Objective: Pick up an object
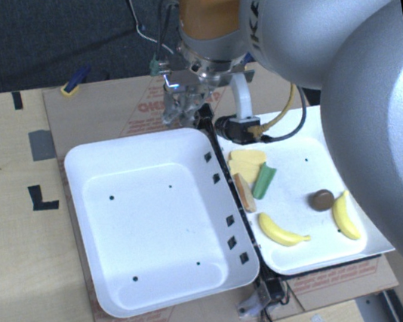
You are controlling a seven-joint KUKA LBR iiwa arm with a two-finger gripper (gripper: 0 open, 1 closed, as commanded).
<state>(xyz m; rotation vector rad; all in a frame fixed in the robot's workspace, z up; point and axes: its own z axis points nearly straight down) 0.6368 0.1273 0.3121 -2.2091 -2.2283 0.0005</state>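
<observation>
We judge the task barely begun — nothing is lifted, and every object lies in the right bin (341,171), while the left bin (92,213) shows only its bare white floor. The gripper (190,105) sits above the far rim of the bins, close to where their two far corners meet, over the brown cardboard sheet (116,106) that carries them; we see nothing between its fingers, and we cannot tell whether they are spread or closed, since the metal parts blur together there. What remains, as we read it, is the whole pick: travel over the right bin, descend on one item, close and lift. Counting the candidates, we find two bananas — one banana (280,230) near the bin's near edge, a second banana (345,216) by its near right corner — one green block (264,181) and one pale yellow piece (244,161) touching it toward the far left corner, one tan stick (245,192) lying along the left wall, and one brown round object (321,200) just beside the second banana. That makes six items in one bin, all well clear of the gripper.
</observation>
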